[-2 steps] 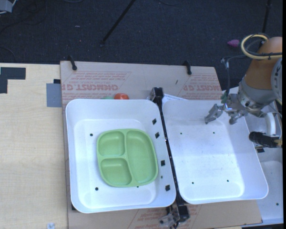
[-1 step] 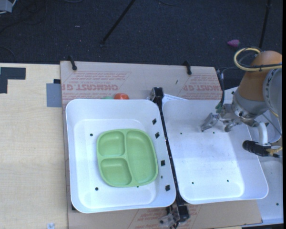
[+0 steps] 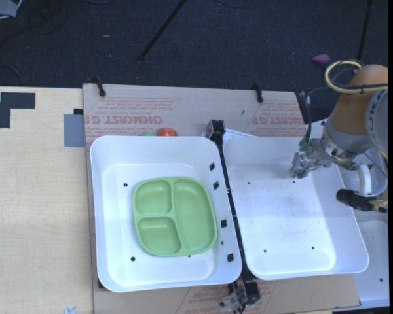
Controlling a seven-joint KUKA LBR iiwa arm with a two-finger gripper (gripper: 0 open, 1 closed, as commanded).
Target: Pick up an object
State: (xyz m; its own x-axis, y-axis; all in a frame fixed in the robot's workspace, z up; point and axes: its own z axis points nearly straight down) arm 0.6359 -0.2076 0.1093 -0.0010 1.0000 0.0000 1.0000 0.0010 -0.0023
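The gripper [image 3: 302, 167] hangs low over the far right part of the right bin [image 3: 295, 254], and from here I cannot tell how it is set; nothing shows in its grasp. Behind it rises the grey arm [image 3: 354, 126] with its orange band, a yellow cable [image 3: 337, 77] looped above. Well off to the gripper's left, across the black divider clips [image 3: 223, 195] joining the 2 bins, a green plate [image 3: 175, 215] with 3 compartments lies flat in the middle of the left bin [image 3: 111, 241]. Beyond that bin's far rim, a small orange-red object [image 3: 166, 133] peeks out, partly hidden. Both bins sit on a sheet of printed cardboard [image 3: 183, 110], which rests on a pale wooden bench [image 3: 33, 201]. Past the bench, dark carpet [image 3: 183, 31] stretches away, crossed by thin cables.
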